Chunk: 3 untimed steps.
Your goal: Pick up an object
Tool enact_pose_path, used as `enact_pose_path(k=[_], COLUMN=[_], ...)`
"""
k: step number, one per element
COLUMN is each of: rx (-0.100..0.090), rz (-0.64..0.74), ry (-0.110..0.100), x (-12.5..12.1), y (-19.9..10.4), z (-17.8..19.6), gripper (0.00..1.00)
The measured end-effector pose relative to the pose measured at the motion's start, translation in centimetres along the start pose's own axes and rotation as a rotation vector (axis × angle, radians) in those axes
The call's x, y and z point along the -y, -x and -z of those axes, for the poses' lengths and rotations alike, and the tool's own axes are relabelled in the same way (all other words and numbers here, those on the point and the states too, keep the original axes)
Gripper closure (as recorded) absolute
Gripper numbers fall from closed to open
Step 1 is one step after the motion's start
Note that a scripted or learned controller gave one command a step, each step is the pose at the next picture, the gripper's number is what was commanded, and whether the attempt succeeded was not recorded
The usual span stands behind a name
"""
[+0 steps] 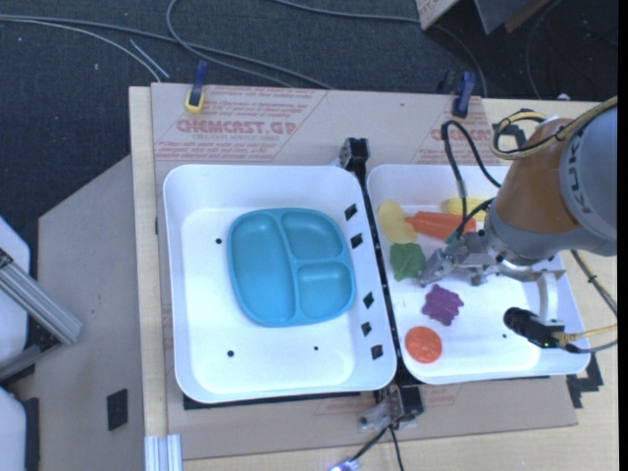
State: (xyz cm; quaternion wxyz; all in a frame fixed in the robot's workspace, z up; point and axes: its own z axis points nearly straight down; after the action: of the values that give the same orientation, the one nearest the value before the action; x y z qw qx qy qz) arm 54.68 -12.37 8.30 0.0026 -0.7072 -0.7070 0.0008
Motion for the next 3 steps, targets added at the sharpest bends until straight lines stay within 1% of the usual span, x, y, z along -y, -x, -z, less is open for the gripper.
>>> enact_pose_path(k=[1,2,3], rx=[0.001,0.004,0.004], rz=[0.000,0.000,0.000], ry=[0.004,0.011,0.010], x=[-0.1,-0.6,-0.3], y=[0.0,0.8,1.8], z=[1.3,7.3,12.5], gripper=[1.00,1.00,1.00])
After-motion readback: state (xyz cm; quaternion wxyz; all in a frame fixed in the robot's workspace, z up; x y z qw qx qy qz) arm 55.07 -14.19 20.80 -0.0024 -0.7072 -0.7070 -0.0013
